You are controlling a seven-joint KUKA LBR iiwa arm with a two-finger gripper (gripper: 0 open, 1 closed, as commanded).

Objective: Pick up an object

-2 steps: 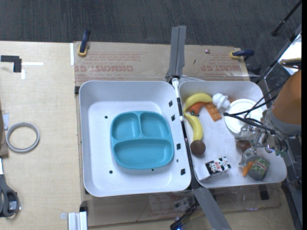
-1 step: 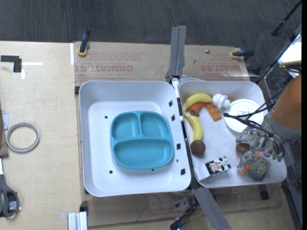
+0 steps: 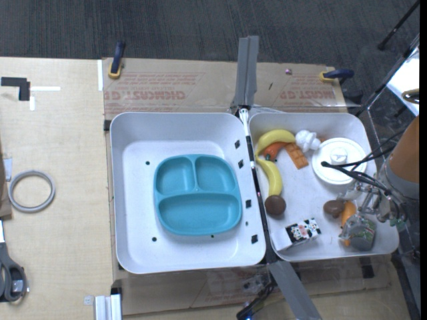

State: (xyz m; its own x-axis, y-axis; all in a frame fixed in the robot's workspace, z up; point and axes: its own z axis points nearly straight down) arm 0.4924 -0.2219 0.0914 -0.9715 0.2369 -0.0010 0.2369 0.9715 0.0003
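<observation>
Here, in the camera view, my gripper [image 3: 371, 203] hung at the lower right of the frame, over the right bin [image 3: 303, 249]; its state I couldn't tell. An orange piece [image 3: 347, 213] and a grey lump [image 3: 361, 235] crowded beneath. Such clutter risked a glancing, missed grab.

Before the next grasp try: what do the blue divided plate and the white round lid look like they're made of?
Blue divided plate: seemingly moulded plastic, smooth semi-matte, judging by its uniform colour and soft rounded compartment ridges. White round lid: probably plastic too, smooth and slightly glossy, with a raised centre knob; glazed ceramic can't be ruled out.
</observation>
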